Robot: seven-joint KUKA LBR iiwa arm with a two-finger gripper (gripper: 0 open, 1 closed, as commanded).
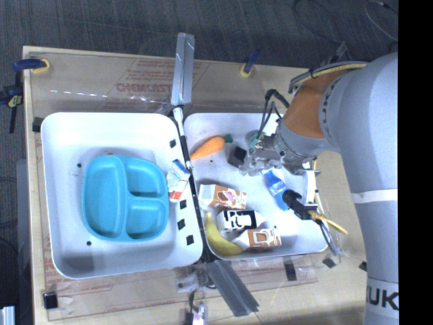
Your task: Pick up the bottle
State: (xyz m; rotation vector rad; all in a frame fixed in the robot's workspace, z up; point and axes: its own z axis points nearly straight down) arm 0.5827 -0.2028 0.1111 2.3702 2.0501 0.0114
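The approach step is judged to be in hand: nothing is seen gripped, and the bottle (275, 183) is not yet lifted. The bottle, small and blue with a pale label, is found lying on its side on the floor of the right bin (216, 124), to the right of the carrot (207, 147) and somewhat lower in the view. The tool (259, 161) is also seen to the right of the carrot, at nearly the carrot's own height. It is thus placed between carrot and bottle, just beside the bottle's upper end rather than over its middle. Whether the tool is open or closed cannot be told, since its tip is masked by the wrist and its metal parts.

The next move, it is judged, calls for a short shift away from the carrot, rightward and down the view, until the tool is centred over the bottle's body. The grasp is best taken across the narrow width, not along the length, before a descent is made. Care is called for, because a round bottle lying flat can be rolled aside by one-sided contact. The snack packets (230, 196) and the banana (218, 239), both below the carrot in the view, are found clear of that path. The blue plate (125, 196) in the left bin (61, 141), far left of the carrot, is not concerned
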